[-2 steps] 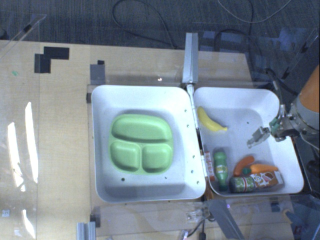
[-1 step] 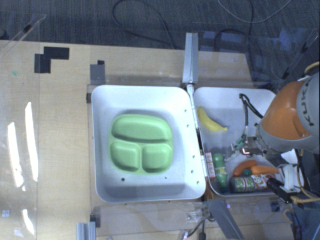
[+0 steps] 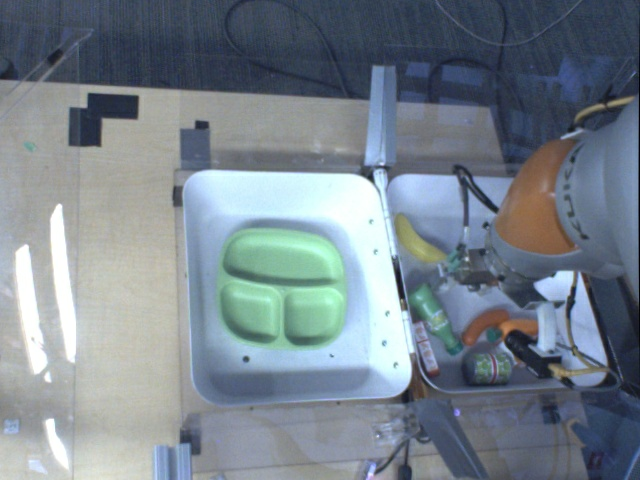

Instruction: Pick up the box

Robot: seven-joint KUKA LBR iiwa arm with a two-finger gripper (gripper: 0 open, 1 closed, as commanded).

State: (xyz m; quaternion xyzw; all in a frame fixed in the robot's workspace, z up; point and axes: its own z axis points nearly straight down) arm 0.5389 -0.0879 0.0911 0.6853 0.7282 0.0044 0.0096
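Observation:
A narrow red-and-white box [image 3: 425, 349] lies flat along the left wall of the right bin [image 3: 440, 190], near its front corner. My gripper [image 3: 464, 267] hangs low over the middle of that bin, up and to the right of the box and apart from it. It sits just right of a yellow banana [image 3: 417, 240] and above a green bottle [image 3: 436, 318]. The grey and orange arm [image 3: 540, 213] covers the right part of the bin.
A green can [image 3: 487, 368] and an orange piece [image 3: 488, 323] lie at the right bin's front. Something white [image 3: 553, 289] shows under the arm. The left bin [image 3: 200, 298] holds a green divided tray [image 3: 283, 286]. A metal divider [image 3: 381, 118] rises between the bins.

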